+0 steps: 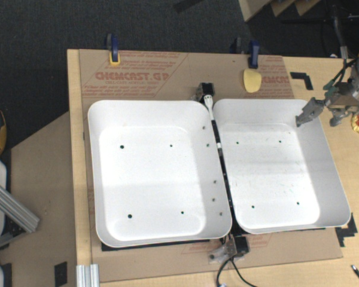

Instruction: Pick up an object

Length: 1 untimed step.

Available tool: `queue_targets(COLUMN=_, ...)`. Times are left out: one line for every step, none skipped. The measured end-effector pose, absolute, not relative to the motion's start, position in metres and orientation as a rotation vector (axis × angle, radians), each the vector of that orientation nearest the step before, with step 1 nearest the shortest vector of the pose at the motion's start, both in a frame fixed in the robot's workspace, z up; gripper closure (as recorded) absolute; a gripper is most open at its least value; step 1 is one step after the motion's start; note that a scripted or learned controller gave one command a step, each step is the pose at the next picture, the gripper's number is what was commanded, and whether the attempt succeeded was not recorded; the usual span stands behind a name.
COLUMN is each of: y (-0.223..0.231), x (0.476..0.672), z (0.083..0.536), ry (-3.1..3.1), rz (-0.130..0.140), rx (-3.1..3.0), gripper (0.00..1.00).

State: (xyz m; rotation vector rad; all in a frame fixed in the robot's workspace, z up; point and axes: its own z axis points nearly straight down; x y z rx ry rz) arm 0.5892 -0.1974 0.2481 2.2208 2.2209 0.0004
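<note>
My gripper (316, 122) hangs over the far right corner of the right bin (323, 160), reaching in from the right edge. Its two grey fingers (305, 113) are spread apart and open, with nothing between them. A small pale yellow rounded object (252, 80) lies on the brown board just behind the right bin, to the left of the gripper and apart from it. The left bin (99, 160) sits beside the right one, and their inner rims touch.
Two blue clamps (112, 42) (253, 51) pin the board's far edge. A black bracket (206, 91) sits where the bins meet at the back, and cables (227, 253) sit at the front. A metal rail (12, 208) lies off the bench at left.
</note>
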Motion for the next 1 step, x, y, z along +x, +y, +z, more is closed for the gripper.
queue_targets(y=-0.1975, x=0.5899, z=0.2591, ry=2.219, rz=0.003, rx=2.217, gripper=1.00)
